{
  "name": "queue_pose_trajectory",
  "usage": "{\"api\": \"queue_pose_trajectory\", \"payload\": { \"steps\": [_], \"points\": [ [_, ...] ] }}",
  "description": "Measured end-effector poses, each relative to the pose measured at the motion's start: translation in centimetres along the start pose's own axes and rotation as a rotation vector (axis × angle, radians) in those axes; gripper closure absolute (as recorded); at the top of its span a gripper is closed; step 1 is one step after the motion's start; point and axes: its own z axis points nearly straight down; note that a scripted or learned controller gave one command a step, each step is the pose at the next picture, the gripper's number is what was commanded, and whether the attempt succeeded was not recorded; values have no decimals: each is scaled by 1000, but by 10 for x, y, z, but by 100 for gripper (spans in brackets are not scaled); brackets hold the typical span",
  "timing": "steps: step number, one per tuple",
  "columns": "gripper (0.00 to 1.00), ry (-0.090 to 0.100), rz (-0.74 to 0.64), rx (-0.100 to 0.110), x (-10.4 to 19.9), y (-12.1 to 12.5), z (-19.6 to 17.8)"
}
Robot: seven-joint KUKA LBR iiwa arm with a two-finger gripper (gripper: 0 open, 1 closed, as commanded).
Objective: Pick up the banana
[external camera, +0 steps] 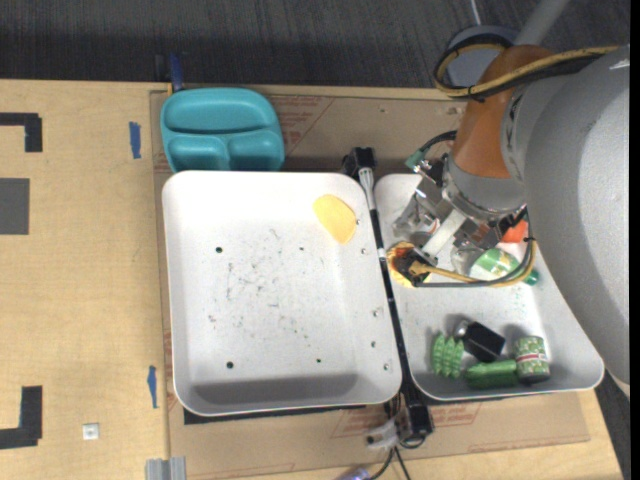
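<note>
Gripper: The gripper [437,236] was down low in the top part of the right bin [500,308]. It sat on the end of the grey arm [485,128] with the orange band.
Open or shut: I could not tell. The metal parts looked all bunched up from above.
Holding: I saw nothing in it. It was not touching the banana.
Close by: A green and white round thing [492,264] lay just beside the gripper. Lower in the same bin lay a green bumpy toy [449,354], a black thing [484,340] and a green can [531,358].
Banana: The banana [336,217] was in the other bin, the left bin [270,298]. It was up in the corner nearest the gripper, close to the side wall, with nothing else around it.
In between: The walls of the two bins stood between the gripper and the banana.
Further off: A blue-green tray [222,128] sat behind the left bin.
How it would feel: It was small and looked smooth. I think it would be light and a bit slippery, and it could roll or slide if poked.
Where to hold: Across the fat middle seemed best, squeezing the two long sides.
Watch out: The wall was very near, so I think there was little room on that side. The gripper would need to open wider than the banana and come straight down.
</note>
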Motion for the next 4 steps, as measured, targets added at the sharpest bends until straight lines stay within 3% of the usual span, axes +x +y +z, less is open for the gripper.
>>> {"api": "queue_pose_trajectory", "payload": {
  "steps": [1, 2, 3, 4],
  "points": [
    [0, 4, 50, -1, 17, -52, 42],
    [0, -1, 15, -20, 31, -77, 60],
    [0, 1, 34, -45, 35, -86, 61],
    [0, 3, 46, -50, 35, -87, 62]
  ]
}}
